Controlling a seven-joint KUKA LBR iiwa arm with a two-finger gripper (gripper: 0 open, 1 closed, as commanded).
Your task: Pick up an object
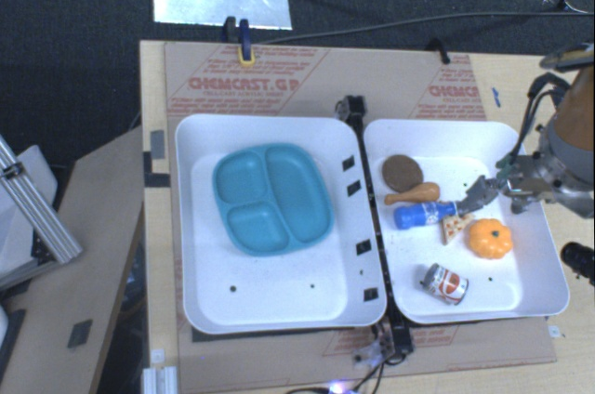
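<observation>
The grey two-finger hand [476, 193] is seen low in the right white bin [535, 295], its grip state indiscernible. A blue plastic bottle [424, 215] lies just left of it, nearly touching.

We look down from one fixed camera set high above the bench [307, 67], tilted at a slant so the far edge sits toward the top; we stand far enough back to take in both the left bin [200, 225] and the right bin [539, 290] whole, with dark floor [74, 20] beyond; the arm [567, 151] enters from our right.
</observation>
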